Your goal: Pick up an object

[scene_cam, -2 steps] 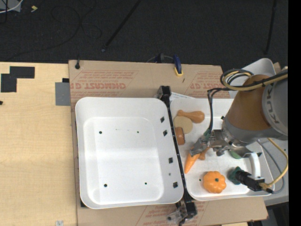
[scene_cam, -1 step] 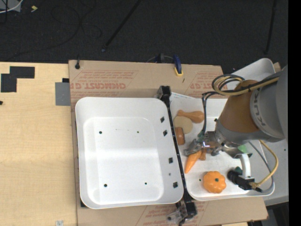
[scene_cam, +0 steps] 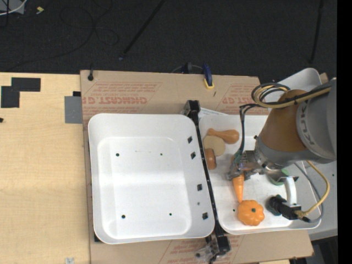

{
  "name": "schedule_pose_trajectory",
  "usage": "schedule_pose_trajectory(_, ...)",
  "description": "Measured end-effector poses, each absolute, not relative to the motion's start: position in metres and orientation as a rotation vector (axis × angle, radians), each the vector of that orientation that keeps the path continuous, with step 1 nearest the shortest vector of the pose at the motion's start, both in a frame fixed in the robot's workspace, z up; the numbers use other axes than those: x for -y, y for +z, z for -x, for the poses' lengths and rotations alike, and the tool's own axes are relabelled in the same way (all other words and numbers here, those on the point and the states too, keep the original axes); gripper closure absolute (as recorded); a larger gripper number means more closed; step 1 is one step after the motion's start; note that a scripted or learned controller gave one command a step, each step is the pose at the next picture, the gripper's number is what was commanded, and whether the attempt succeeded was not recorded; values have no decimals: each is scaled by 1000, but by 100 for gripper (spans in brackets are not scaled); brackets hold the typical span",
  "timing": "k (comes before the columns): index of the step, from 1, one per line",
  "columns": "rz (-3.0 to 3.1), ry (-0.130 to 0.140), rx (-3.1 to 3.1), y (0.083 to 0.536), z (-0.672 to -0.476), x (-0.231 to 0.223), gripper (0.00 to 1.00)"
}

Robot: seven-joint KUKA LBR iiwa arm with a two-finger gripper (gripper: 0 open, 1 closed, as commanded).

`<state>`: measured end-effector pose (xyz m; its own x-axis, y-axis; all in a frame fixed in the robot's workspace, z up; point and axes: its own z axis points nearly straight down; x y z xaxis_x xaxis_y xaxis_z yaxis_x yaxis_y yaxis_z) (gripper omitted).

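My gripper (scene_cam: 238, 172) is low in the right bin (scene_cam: 248, 120), under the orange-banded wrist. Just below it lies an orange carrot (scene_cam: 238, 188), its thick end right at the gripper and its tip pointing toward the bin's front. I cannot tell whether the gripper touches the carrot. An orange pumpkin (scene_cam: 251, 213) sits in front of the carrot, near the front rim. A tan, mushroom-shaped piece (scene_cam: 224, 136), a pale round piece (scene_cam: 215, 146) and a small brown-orange piece (scene_cam: 210, 158) lie to the gripper's left by the divider.
The left bin (scene_cam: 99, 147) stands beside the right one, separated by a black-clipped divider (scene_cam: 201, 164). The arm's bulk covers the right bin's right side. Cardboard lies under both bins, with wooden bench to the left.
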<state>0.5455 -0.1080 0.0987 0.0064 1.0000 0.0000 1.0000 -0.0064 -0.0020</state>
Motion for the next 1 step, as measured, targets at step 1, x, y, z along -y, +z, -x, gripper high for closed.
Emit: schedule_pose_trajectory(1,2215,-17,2238,194,-627,28,100)
